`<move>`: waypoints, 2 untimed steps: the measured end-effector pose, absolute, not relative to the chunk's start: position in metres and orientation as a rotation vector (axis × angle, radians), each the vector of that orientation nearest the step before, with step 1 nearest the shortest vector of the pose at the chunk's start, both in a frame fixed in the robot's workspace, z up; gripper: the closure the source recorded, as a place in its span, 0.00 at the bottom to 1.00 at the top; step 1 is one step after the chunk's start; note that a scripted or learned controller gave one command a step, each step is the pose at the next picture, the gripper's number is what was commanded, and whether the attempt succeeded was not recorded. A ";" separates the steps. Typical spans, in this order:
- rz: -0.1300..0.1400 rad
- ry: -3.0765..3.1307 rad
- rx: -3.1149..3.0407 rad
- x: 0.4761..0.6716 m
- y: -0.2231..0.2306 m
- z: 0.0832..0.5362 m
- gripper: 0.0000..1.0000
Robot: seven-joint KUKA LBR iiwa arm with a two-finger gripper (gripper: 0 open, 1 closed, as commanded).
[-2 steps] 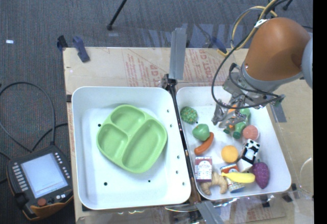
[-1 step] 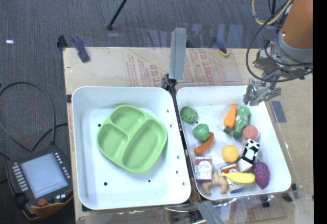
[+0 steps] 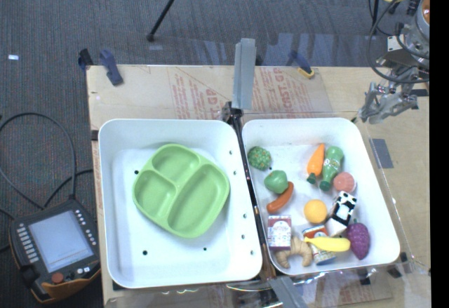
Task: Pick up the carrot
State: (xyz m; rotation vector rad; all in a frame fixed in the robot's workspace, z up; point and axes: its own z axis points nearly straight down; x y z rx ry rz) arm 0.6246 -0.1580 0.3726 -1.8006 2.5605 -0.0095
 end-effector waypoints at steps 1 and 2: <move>-0.001 2.543 -1.834 0.609 -0.200 0.400 1.00; 0.010 2.350 -2.080 0.644 -0.214 0.349 1.00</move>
